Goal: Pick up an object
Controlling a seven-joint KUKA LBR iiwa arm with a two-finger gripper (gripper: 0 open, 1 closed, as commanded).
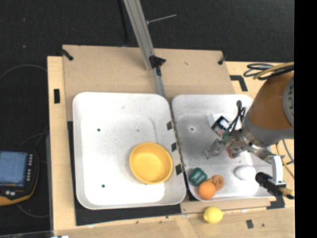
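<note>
Lemon (213, 214) on the bench, near side, outside the bins. Right bin (198, 108), near edge: orange ball (206, 190) touching a smaller orange piece (217, 181), green block (197, 175) just left, white egg (244, 172) right. Claw (218, 148) hangs just beyond them, mid-bin; grip state: cannot tell. Yellow bowl (150, 162) in left bin (99, 118).

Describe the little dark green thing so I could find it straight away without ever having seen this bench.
Start at the right-hand white bin and go to its near left corner, beside the divider between the two bins. The small dark green block lies there, just up and left of an orange ball. It is the only green, boxy item; its neighbours are round and orange or white.
</note>
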